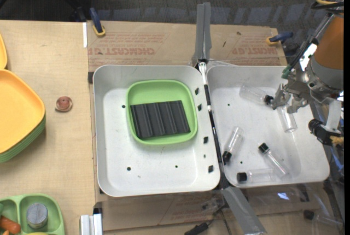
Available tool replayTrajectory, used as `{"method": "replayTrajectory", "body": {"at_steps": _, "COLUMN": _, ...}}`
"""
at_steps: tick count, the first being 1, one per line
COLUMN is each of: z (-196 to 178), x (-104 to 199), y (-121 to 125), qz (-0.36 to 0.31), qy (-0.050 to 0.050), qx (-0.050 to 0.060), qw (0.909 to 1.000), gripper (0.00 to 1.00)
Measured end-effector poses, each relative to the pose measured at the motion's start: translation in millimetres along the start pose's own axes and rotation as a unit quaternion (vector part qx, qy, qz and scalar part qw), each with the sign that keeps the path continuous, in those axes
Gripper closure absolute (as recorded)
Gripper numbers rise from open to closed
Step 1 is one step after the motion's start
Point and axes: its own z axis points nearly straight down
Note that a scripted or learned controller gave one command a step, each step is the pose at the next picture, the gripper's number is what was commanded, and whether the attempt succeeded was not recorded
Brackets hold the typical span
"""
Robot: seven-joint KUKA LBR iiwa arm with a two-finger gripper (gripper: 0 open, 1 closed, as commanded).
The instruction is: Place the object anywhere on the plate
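Green plate [188, 98] sits in the left bin [109, 135], toward its far edge, with a dark ribbed mat [159, 119] lying flat across it. Right bin [311, 171] holds several clear tubes with black caps: one [232, 144] near the left wall, one [271, 157] toward the near right, one [254, 176] along the near edge, and a faint one [252, 94] toward the far edge.

Gripper [289, 104] is at the right bin's right side, near the far edge. A clear tube [288, 120] hangs below it, roughly upright. You can't tell from here whether the jaws are closed on that tube or merely above it; glass and metal blur together.

Judgement: the step in hand is the pick, or the lift just after it. Confirm the tube comes up with the gripper before you carry it across. Clear the divider between the bins with margin, then set down low over the mat so the tube does not roll off the plate's rim.

Hard to read: the transparent tubes nearly vanish against the white bin, so count them by their caps. The arm's upper part is cut off at the right.
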Motion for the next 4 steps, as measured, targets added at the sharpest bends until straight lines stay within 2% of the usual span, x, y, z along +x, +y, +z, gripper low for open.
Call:
{"method": "replayTrajectory", "body": {"at_steps": 1, "z": -0.1, "x": -0.1, "y": 0.1, "qz": 0.0, "qy": 0.0, "qx": 0.0, "qw": 1.0, "gripper": 0.0}}
{"method": "replayTrajectory", "body": {"at_steps": 2, "z": -10.3, "x": 4.4, "y": -19.2, "qz": 0.044, "qy": 0.0, "qx": 0.0, "qw": 0.999, "gripper": 0.0}}
{"method": "replayTrajectory", "body": {"at_steps": 3, "z": 5.4, "x": -38.2, "y": -26.7, "qz": 0.121, "qy": 0.001, "qx": 0.0, "qw": 0.9927, "gripper": 0.0}}
{"method": "replayTrajectory", "body": {"at_steps": 4, "z": -22.5, "x": 40.9, "y": -66.4, "qz": 0.125, "qy": 0.001, "qx": 0.0, "qw": 0.9922, "gripper": 0.0}}
